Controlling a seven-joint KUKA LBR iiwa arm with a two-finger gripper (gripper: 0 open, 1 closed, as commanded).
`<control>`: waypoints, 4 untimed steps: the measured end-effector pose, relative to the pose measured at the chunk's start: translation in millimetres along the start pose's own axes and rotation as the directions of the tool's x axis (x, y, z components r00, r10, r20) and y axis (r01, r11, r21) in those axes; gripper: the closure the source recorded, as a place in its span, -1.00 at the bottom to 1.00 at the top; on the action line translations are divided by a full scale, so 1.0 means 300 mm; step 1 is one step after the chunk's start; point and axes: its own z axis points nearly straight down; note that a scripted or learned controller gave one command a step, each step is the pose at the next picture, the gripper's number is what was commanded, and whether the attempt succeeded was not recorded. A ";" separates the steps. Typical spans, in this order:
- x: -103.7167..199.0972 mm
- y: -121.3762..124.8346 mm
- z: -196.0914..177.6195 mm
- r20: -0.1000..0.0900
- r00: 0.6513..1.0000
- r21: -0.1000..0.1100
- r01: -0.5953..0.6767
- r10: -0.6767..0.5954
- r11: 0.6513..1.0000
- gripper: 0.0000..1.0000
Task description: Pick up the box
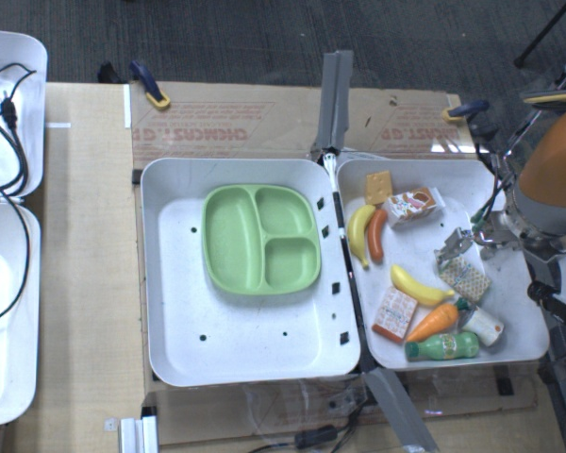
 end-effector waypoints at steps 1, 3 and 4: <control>-0.008 -0.003 -0.021 0.005 1.000 0.003 -0.003 0.003 1.000 1.00; -0.002 -0.001 -0.042 0.002 1.000 0.007 -0.001 0.001 1.000 1.00; 0.001 -0.001 -0.042 0.000 1.000 0.008 -0.001 0.001 1.000 -1.00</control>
